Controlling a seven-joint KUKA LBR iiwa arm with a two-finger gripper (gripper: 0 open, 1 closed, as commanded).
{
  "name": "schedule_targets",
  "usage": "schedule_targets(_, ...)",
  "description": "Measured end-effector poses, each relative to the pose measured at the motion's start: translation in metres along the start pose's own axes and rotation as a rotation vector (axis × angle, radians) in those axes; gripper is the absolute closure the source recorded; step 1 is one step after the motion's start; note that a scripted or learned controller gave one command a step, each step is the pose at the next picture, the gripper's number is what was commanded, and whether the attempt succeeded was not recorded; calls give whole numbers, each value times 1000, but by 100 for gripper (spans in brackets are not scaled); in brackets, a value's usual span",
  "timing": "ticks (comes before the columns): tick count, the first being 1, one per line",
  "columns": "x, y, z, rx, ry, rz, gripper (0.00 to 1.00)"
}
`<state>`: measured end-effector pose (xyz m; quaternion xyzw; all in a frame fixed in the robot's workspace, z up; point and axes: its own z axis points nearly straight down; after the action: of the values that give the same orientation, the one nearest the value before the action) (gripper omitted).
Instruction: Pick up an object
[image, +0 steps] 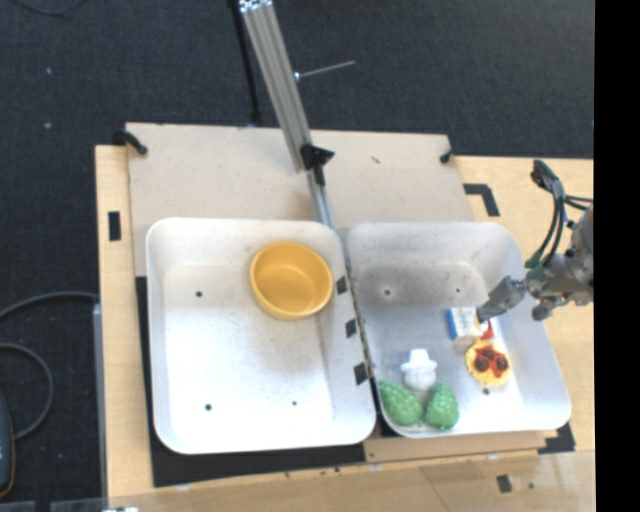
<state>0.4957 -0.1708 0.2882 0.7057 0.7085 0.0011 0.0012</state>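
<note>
Two bins lie below me; my gripper (497, 301) hangs over the right bin (420, 250) toward its 3 o'clock rim, just above the blue card (460, 322), and I cannot tell how my jaws stand. Nothing looks held, so I judge this the approach step. Next I need a descent onto the card or the red toy (488, 362) at its 5 o'clock.

The left bin (180, 340) lies mostly bare, with a yellow bowl (291, 279) near its far right corner. In the right bin (400, 260), the far half is open; a blue-white packet (461, 322), orange-red toy (488, 363), white piece (419, 369) and two green lumps (420, 406) crowd the near half.
</note>
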Motion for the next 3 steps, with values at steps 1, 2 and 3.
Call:
schedule_targets(1, 0, 0, 0, -1, 0, 2, 0)
schedule_targets(2, -2, 6, 58, 0, 0, 8, 0)
schedule_targets(3, -7, 9, 117, 3, -1, 5, 0)
